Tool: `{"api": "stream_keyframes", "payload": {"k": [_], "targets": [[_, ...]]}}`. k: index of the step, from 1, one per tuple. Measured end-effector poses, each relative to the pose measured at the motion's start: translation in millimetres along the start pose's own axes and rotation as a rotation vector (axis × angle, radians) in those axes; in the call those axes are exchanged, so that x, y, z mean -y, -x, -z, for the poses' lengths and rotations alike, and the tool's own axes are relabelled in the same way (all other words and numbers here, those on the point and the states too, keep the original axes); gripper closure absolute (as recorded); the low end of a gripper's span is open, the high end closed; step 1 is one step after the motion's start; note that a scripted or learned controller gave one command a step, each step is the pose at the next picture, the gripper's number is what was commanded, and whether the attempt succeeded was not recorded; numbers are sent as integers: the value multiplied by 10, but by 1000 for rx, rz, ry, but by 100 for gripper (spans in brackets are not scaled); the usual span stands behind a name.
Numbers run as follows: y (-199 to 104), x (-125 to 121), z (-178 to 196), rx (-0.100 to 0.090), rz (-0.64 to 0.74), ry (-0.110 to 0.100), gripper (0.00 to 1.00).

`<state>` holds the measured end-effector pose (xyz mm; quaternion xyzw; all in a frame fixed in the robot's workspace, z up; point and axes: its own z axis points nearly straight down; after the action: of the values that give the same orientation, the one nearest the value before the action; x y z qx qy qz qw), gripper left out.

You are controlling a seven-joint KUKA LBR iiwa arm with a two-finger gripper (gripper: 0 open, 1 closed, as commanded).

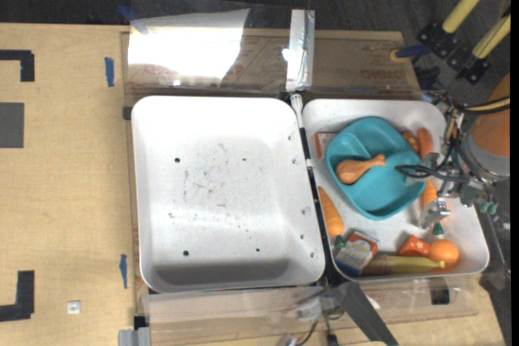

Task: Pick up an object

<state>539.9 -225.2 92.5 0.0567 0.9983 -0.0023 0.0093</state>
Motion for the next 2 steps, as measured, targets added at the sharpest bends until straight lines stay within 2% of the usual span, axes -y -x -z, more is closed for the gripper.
{"api": "stream_keyframes", "payload": {"k": [1,2], "targets": [[213,-28,-6,-1,-86,-1,0],[203,-33,93,-8,-82,-1,100]]}}
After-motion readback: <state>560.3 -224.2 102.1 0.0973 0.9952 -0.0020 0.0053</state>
